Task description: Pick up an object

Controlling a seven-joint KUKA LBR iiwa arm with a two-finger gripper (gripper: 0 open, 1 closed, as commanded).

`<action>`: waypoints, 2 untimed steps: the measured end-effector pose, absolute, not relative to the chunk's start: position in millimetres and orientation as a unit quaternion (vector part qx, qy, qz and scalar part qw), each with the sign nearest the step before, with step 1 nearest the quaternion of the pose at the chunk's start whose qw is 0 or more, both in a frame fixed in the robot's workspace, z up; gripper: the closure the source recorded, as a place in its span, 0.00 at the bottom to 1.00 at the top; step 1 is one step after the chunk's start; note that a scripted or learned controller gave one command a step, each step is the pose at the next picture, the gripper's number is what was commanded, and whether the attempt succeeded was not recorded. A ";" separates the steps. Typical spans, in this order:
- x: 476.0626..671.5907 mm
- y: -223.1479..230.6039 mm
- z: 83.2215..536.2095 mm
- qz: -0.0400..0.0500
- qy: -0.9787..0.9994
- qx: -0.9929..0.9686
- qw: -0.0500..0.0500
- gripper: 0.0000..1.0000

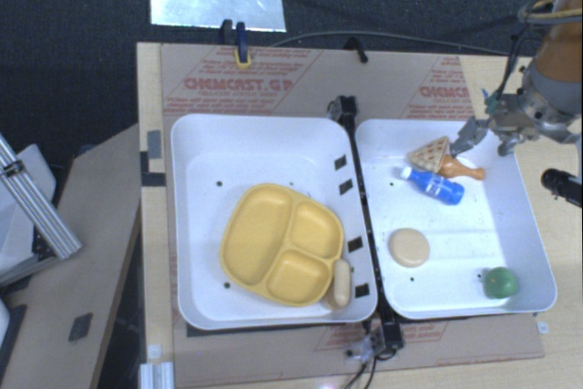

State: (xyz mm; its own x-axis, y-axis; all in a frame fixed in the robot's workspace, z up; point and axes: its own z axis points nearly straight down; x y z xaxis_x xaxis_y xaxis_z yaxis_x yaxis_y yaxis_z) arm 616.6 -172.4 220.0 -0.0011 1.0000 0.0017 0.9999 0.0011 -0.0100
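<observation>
Camera view: jaws (pixel 481 134) above right bin (pixel 528 232), near blue bottle (pixel 435 185).

Red print "CHEMCAST GP" on the brown protective sheet (pixel 239 85) under the bins, left of centre at the far edge, same red lettering repeated at the sheet's far right corner, partly legible, no other readable text

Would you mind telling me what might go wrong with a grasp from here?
The claw hangs beside a tight cluster: a sandwich wedge, an orange piece and a blue bottle touching each other. Closing there may pinch two items or push them apart. The cluster also sits near the right bin's wall.
</observation>
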 end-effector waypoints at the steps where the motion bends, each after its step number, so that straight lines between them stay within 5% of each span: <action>1: 619.3 -172.0 227.1 0.000 -0.708 -0.706 -0.001 0.00; 2: 625.1 -173.6 183.9 0.000 -0.708 -0.706 0.000 0.00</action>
